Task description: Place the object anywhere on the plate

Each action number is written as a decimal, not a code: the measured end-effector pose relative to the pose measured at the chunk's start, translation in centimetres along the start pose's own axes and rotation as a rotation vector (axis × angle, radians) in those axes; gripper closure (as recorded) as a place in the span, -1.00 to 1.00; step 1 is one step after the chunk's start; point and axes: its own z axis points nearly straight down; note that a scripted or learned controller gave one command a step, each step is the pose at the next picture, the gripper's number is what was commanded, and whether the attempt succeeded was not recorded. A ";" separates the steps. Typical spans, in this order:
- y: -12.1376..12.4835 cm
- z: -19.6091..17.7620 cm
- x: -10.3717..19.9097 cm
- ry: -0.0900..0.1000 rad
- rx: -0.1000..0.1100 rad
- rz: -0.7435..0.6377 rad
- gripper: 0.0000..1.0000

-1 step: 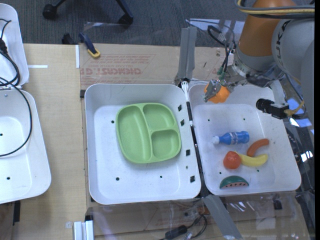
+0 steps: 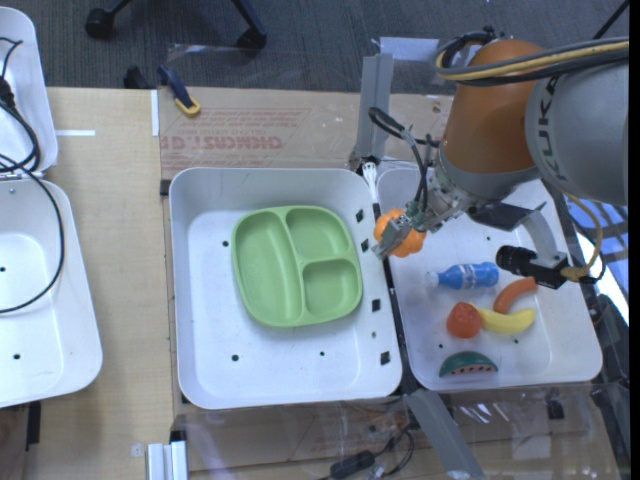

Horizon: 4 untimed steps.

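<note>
Camera view: gripper point(image 2: 402, 236) clamps orange fruit point(image 2: 390, 230); right of plate point(image 2: 296, 264).

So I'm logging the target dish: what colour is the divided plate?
Light green, in the camera view: the plate in the left bin.

In the right bin point(image 2: 575, 363) lie a blue bottle point(image 2: 465, 276) on its side, and at its five o'clock a red tomato-like ball point(image 2: 462, 319) touching a yellow banana point(image 2: 505, 320). A reddish-orange piece point(image 2: 515, 292) (a carrot or pepper, hard to tell) sits at the banana's twelve o'clock. A watermelon slice point(image 2: 467, 364) rests at the ball's six o'clock.
</note>
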 end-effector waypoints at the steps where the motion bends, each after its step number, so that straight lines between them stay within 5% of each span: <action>1: 0.0 0.0 0.0 0.000 0.000 0.000 -1.00; 2: 0.0 -0.6 -0.2 0.001 0.004 0.005 1.00; 3: 2.1 0.0 4.0 -0.001 0.000 0.337 1.00; 4: 1.2 0.0 9.7 -0.001 0.000 -0.281 1.00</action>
